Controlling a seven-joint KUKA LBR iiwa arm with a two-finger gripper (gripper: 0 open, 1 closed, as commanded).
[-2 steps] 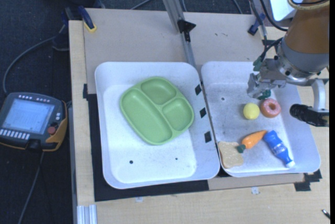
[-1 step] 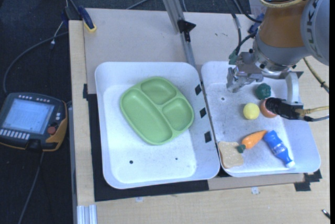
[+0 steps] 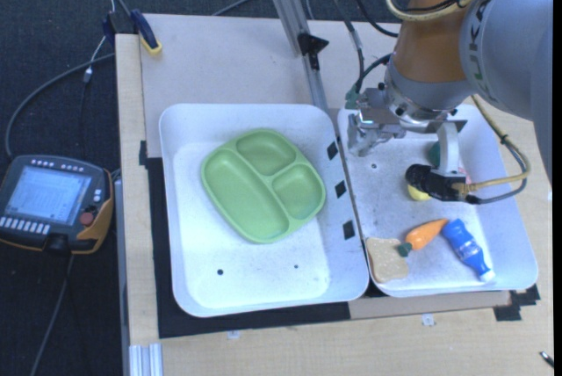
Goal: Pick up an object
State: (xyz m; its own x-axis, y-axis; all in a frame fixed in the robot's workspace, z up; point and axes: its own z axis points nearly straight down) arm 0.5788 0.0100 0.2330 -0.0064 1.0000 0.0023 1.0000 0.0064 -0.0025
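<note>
The gripper [image 3: 363, 140] hangs over bare floor in the right bin's [image 3: 383, 200] far left corner, holding nothing. Whether it is apart or together cannot be told from this angle. The carrot [image 3: 425, 235], bottle [image 3: 466, 249] and bread [image 3: 387, 259] lie well apart from it, along the near edge. A yellow thing [image 3: 419, 192] between is mostly hidden. A green plate [image 3: 262, 184] sits in the left bin [image 3: 263, 282].
</note>
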